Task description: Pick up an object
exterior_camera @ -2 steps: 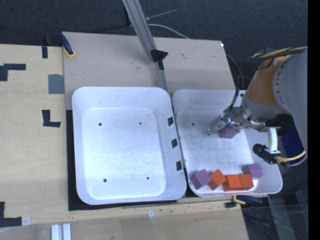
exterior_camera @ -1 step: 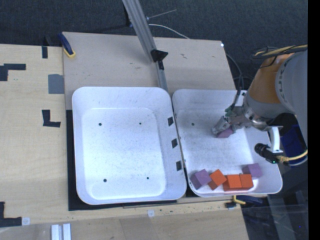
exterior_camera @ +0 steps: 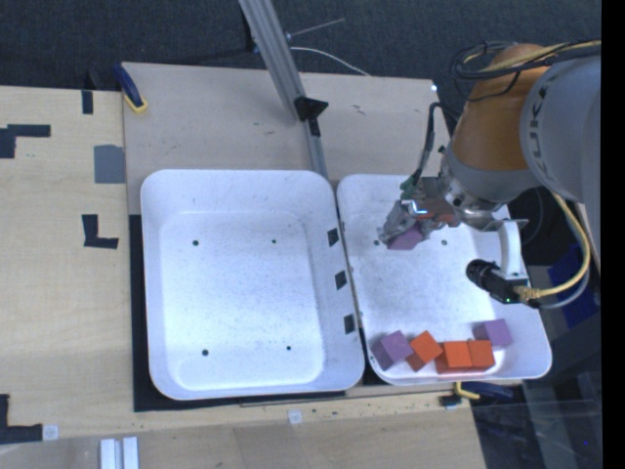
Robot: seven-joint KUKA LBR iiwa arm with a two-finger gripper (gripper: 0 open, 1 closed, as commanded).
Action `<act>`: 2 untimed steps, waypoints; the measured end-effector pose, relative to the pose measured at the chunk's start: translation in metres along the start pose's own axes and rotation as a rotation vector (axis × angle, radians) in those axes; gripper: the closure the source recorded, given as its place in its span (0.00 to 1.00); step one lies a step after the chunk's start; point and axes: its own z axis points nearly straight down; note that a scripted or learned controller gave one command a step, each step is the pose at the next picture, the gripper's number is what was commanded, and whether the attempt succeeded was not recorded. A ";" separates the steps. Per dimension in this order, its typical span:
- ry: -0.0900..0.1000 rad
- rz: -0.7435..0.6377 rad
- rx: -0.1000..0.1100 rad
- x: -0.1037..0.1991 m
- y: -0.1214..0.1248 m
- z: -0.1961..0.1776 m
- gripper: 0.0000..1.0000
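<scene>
Nearest the camera, a row of blocks lies along the near rim of the right bin (exterior_camera: 363, 262): a purple block (exterior_camera: 393, 348), an orange block (exterior_camera: 425, 349), a longer orange block (exterior_camera: 464, 357) and a second purple block (exterior_camera: 492, 333), all close together; from this row up to the far rim of the right bin the floor is open, except below the gripper; the gripper (exterior_camera: 408, 225) is above the far half of the right bin, a little right of its left rim, and its jaws are clamped on a small purple block (exterior_camera: 406, 238) which shows between the fingers; left of the right bin, rim against rim, stands the left bin (exterior_camera: 234, 186), white with fine dark specks; both bins are on a pale wooden bench (exterior_camera: 205, 115), and beyond the bench the floor is dark.
</scene>
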 end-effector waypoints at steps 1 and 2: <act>0.000 0.003 0.012 0.069 -0.033 0.029 1.00; -0.001 0.000 0.008 0.138 -0.022 0.028 1.00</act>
